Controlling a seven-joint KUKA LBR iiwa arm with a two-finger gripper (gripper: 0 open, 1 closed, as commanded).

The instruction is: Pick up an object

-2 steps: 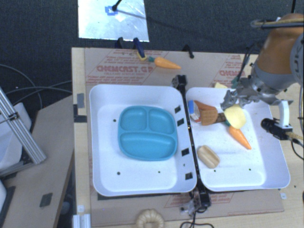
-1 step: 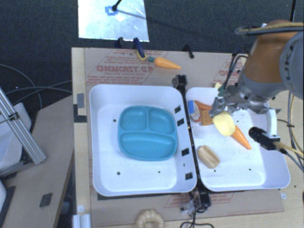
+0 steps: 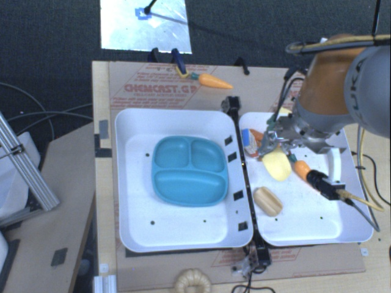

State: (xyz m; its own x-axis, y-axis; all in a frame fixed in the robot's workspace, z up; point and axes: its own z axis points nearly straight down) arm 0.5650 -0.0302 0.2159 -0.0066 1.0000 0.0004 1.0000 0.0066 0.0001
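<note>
"CHEMCAST GP" on the cardboard sheet (image 3: 160, 85)

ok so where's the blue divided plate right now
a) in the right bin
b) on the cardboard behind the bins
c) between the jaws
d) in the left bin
d: the blue divided plate lies flat in the left bin, away from the arm working over the right bin.
</note>
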